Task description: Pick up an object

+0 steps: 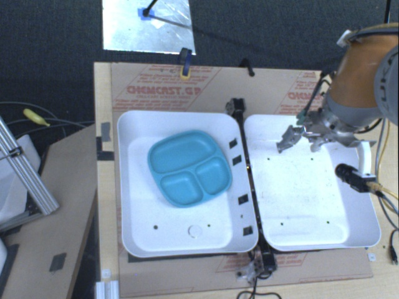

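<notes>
Over the far part of the right bin hangs the hand, reaching in from the right on the grey arm with its orange band. Two metal fingers point left and downward, one toward the bin's far left part and the other just right of it; they look slightly spread with a gap between them, and nothing sits in that gap. Whether the tips touch the bin floor I cannot tell.

Well apart from the hand, in the left bin, lies a blue divided plate. It rests flat and turned at an angle, with one large compartment on its far side and two smaller ones on its near side. It sits near the middle of that bin, a little toward the far side.

Both bins stand side by side on a cardboard sheet with red lettering that covers the surface. A black dividing strip runs between the bins.
</notes>
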Robot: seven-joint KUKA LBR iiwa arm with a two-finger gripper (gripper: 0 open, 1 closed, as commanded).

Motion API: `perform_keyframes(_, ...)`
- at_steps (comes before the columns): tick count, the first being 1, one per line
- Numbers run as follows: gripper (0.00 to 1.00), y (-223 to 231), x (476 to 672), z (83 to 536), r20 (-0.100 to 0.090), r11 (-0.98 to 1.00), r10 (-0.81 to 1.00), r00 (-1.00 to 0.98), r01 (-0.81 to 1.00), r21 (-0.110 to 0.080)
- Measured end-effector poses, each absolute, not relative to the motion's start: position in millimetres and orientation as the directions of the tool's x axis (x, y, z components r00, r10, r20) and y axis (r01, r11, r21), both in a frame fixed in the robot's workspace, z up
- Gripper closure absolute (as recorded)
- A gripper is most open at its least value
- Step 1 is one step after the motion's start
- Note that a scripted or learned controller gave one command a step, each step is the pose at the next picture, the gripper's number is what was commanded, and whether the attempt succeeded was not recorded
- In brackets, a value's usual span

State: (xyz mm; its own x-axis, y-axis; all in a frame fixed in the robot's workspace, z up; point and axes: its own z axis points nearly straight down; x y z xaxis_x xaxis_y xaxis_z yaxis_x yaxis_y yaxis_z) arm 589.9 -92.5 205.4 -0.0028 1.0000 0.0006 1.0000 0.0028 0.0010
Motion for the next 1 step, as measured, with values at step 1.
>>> perform_keyframes(1, 0.00, -62.2, 501.4, 278.6, 0.001, 0.005, 1.000, -0.005, 1.000, -0.006)
